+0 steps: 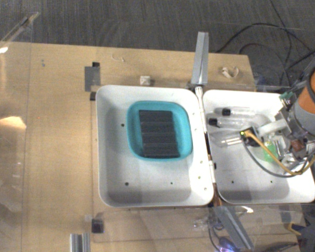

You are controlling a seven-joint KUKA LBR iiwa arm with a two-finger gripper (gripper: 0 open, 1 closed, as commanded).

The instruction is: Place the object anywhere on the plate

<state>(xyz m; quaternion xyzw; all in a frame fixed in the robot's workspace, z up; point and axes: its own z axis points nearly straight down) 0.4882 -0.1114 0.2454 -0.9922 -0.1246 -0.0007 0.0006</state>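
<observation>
The bench [52, 140] carries two white bins: the left bin [115, 188] holds one teal plate [185, 127] bearing a dark ridged insert [158, 134], and no object has been placed on it, so pick, transfer and release all remain. In the right bin [252, 193] lie two clear syringe-like objects [231, 112], the task's thing among them, near the bin's upper left. The pincer [291, 146] hangs over the right bin's right side; its state cannot be determined.
</observation>
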